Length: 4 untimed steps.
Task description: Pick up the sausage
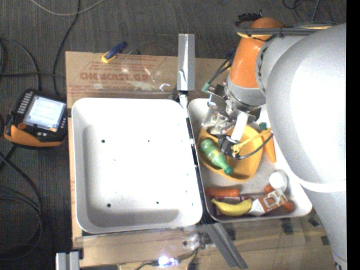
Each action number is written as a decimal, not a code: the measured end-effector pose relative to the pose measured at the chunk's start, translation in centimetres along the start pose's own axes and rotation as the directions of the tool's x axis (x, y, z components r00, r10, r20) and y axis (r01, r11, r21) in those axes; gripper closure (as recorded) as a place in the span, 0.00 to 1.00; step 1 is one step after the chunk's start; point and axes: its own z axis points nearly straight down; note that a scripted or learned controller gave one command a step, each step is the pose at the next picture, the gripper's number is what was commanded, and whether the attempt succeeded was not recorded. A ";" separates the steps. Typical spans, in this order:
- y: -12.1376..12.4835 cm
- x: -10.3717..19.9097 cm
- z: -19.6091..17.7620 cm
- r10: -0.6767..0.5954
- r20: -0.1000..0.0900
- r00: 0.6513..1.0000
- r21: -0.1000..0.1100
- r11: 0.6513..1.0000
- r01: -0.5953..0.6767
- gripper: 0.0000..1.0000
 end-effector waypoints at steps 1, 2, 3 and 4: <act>-2.7 2.8 0.1 0.436 0.002 0.900 0.000 0.900 -0.436 1.00; -2.3 5.2 2.2 0.500 -0.016 0.866 -0.028 0.865 -0.500 1.00; -3.5 6.0 3.5 0.490 0.002 0.872 0.000 0.872 -0.490 0.00; -1.8 7.7 5.1 0.475 0.007 0.880 -0.018 0.880 -0.474 0.00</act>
